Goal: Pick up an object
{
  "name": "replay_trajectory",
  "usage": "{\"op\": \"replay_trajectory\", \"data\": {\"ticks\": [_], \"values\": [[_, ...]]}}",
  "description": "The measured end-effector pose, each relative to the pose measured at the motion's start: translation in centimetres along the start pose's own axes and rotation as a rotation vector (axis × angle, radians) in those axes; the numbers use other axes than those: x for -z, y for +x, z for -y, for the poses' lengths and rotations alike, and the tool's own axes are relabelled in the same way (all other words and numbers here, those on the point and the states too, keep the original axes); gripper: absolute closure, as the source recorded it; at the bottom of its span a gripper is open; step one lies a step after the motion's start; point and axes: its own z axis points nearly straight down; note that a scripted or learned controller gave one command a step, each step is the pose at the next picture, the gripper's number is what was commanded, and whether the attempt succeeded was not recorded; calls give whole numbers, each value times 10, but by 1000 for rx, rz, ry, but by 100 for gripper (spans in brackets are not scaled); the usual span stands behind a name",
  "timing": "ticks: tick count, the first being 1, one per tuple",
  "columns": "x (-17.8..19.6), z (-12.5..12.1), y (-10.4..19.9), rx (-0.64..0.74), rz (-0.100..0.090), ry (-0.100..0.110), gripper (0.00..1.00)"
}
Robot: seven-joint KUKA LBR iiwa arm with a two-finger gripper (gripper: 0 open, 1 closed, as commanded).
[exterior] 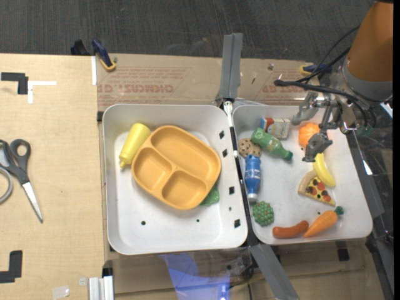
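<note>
White shallow plastic bins (119, 230) side by side: left holds an orange three-compartment tray (176, 166); right holds scattered toy food. Grey two-finger gripper (317, 145), fingers parted and empty, poised over a yellow plastic banana (324, 170), probably the pick target, beside a round orange fruit (307, 132)

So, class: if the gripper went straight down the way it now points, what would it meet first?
Probably the banana, which lies just below the gripper in the right bin, beside the orange. Depth is unclear from this slanted view.
</note>
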Motion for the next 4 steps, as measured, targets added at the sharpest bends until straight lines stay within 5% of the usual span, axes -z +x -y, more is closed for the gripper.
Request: {"op": "replay_trajectory", "data": {"ticks": [1, 2, 3, 4], "values": [[-96, 74, -73, 134, 3, 0, 0], [-181, 120, -81, 124, 3, 1, 0], [-168, 119, -83, 127, 12, 3, 100], [-84, 55, -82, 51, 6, 0, 100]]}}
